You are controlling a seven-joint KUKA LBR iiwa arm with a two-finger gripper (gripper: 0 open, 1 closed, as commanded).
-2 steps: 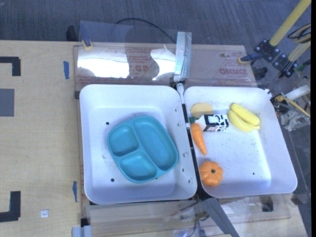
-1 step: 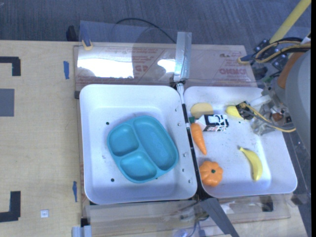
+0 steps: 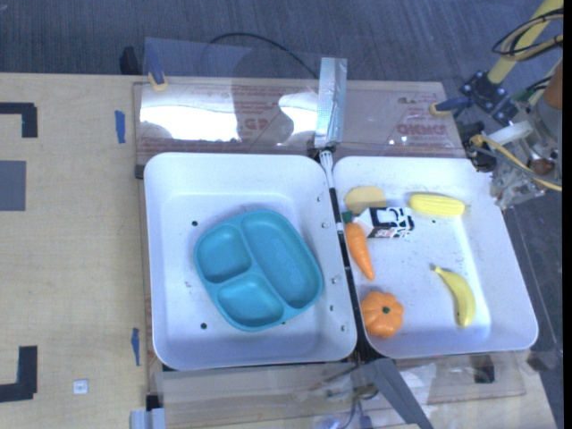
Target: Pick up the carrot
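Two shallow white bins are seen side by side on the bench. In the left bin (image 3: 170,195) a blue divided plate (image 3: 259,268) with three compartments is set, turned at an angle. The carrot (image 3: 359,248) is found in the right bin (image 3: 500,266), lying close along that bin's left wall, its thicker end toward the back and its tip pointed toward the front. Just behind it, a pale yellow rounded piece (image 3: 364,197) is placed, and beside that a small black-and-white item (image 3: 391,222) is seen, near the carrot's upper end. An ear of corn (image 3: 436,206) is laid across the back of the same bin, and a banana (image 3: 458,297) is located toward the right side, well apart from the carrot. A small orange pumpkin (image 3: 382,315) is positioned at the front left corner, just in front of the carrot's tip. The gripper (image 3: 518,175) is seen at the right edge of the view, above the back right corner of the right bin, well apart from the carrot; whether it is parted or closed cannot be told, and nothing is seen held by it.
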